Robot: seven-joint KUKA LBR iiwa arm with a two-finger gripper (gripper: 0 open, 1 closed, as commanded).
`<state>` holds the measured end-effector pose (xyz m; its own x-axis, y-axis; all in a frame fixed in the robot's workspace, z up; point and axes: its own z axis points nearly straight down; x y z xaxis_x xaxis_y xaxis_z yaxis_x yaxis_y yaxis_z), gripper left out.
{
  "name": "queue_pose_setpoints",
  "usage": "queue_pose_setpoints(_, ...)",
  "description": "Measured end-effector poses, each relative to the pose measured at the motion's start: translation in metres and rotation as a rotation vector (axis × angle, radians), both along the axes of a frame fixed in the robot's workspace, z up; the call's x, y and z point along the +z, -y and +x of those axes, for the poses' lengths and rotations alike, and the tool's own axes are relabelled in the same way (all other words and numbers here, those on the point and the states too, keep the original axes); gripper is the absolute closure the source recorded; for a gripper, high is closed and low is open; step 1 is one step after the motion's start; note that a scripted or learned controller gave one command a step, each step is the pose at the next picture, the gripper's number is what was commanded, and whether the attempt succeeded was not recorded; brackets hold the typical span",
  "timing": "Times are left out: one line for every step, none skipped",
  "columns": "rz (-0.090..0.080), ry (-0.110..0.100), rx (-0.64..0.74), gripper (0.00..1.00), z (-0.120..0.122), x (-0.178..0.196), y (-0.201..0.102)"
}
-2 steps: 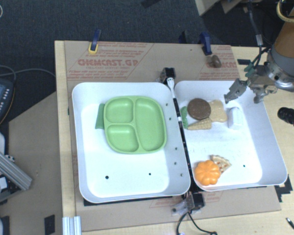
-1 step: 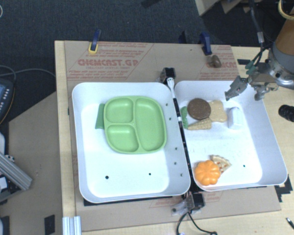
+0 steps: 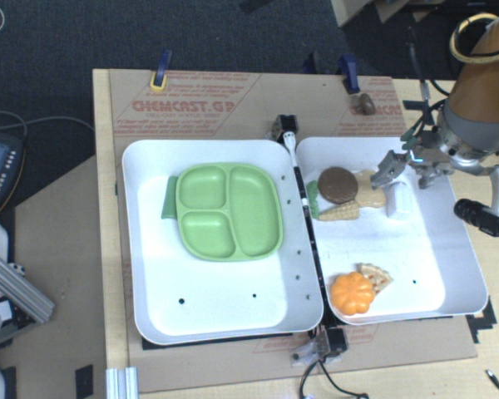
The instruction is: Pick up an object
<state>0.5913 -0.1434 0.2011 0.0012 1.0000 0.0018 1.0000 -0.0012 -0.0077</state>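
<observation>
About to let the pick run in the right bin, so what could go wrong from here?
1. The gripper hovers over the bin's far side, where the brown round piece and the pale wedge lie touching, so closing there may nudge or drag both.
2. The orange pumpkin toy sits near the right bin's front wall, which may crowd a finger.

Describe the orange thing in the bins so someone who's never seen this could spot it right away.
Look at the right-hand white bin, the one the arm reaches over. Near its front edge, toward the divider between the bins, sits a small orange pumpkin-shaped toy. It is the one bright orange, round item there, touching a pale cracker-like piece.
</observation>
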Motion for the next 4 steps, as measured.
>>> queue_pose_setpoints(0.000,0.001,0.000,0.00,-0.003,-0.049,0.009)
queue_pose_setpoints(-0.002,0.008,0.001,0.00,-0.002,-0.090,0.009)
queue_pose_setpoints(-0.014,0.023,-0.001,0.00,0.003,-0.108,0.014)
queue_pose_setpoints(-0.022,0.040,-0.002,1.00,0.007,-0.091,0.017)
